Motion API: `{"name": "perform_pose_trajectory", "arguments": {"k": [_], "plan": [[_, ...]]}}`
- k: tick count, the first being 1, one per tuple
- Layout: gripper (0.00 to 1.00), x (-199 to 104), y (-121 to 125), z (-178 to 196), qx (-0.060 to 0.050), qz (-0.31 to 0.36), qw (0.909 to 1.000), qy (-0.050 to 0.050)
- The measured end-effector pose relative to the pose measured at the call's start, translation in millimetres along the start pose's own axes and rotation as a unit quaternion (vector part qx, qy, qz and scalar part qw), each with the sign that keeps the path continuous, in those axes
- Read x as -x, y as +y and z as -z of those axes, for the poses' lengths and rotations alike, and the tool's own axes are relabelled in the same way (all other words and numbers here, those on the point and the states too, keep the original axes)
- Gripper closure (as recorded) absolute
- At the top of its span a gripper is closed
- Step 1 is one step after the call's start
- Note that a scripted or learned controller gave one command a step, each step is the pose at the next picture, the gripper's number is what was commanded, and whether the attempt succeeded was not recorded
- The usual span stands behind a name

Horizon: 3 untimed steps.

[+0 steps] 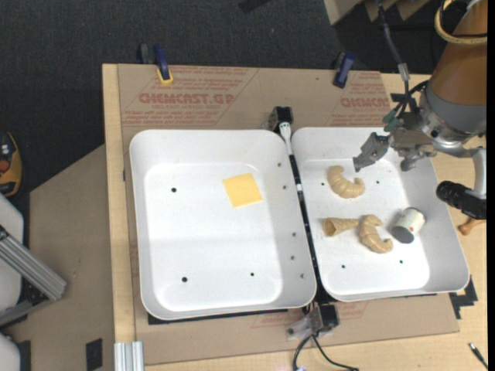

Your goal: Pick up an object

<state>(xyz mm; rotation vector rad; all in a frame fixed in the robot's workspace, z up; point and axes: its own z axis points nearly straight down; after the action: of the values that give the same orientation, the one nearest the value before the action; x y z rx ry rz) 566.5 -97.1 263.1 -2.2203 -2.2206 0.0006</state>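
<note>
Overhead, the pincer (384, 153) spreads wide, holding nothing; a curved tan croissant (344, 184) lies just beside it.

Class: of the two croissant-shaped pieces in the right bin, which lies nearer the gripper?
The upper croissant, just below-left of the gripper; the other croissant lies lower, beside the cone.

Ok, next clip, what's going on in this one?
A KUKA arm reaches in from the right, its gripper hanging over the far part of the right bin, above and just right of a croissant. Nothing is seen between its fingers. Nearer in that bin lie an ice cream cone, a second croissant and a small white cylinder with a dark end. The left bin holds a yellow cheese slice.
</note>
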Motion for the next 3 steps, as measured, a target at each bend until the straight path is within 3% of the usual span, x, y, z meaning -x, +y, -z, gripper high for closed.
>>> {"name": "perform_pose_trajectory", "arguments": {"k": [1, 2, 3], "plan": [[1.00, -0.1, 0.6, 10.8, 0.002, 0.000, 1.0000, 0.000], [1.00, -55.4, -0.3, 167.2, 0.011, 0.004, 0.9999, 0.000], [1.00, -112.3, -55.6, 77.9, -0.004, 0.002, 1.0000, 0.001]]}}
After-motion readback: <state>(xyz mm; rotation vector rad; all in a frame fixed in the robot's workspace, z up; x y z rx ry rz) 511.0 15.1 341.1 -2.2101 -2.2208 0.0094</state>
